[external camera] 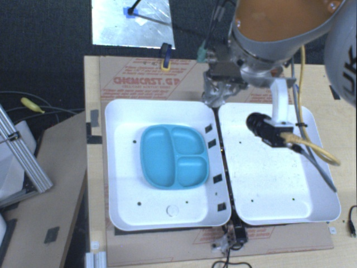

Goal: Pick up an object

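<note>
A light blue divided plate [172, 156] with three compartments lies flat in the middle of the left bin [125, 205]. My gripper [215, 97] hangs over the far edge of the bins, right above the divider between them. It is beyond the plate's far right corner and apart from it. Nothing shows between its tips, which are blurred and dark.
The right bin [268, 188] holds no loose object that I can make out. A black part on a white bracket [266, 129] with a yellow cable [312, 148] hangs from the arm over it. A small pale disc [172, 210] lies near the left bin's front wall.
</note>
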Motion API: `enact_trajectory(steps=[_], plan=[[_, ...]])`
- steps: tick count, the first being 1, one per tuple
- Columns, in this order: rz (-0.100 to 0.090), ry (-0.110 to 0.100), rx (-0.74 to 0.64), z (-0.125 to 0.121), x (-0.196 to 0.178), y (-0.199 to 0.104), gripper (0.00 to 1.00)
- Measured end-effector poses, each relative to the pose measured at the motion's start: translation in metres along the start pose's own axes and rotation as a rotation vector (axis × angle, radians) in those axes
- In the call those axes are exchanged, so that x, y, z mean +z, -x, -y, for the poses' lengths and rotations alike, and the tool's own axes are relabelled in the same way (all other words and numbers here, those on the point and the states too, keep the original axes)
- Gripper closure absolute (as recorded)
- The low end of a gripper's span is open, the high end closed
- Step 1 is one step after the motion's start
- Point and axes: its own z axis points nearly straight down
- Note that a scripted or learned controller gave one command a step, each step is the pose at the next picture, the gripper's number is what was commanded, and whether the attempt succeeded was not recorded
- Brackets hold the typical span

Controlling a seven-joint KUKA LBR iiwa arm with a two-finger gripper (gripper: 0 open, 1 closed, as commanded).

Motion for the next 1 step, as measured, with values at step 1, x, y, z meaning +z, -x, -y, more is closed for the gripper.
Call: enact_trajectory(steps=[1], plan=[[-0.002,0.002,-0.003,0.0024,0.0111,0.0476,1.00]])
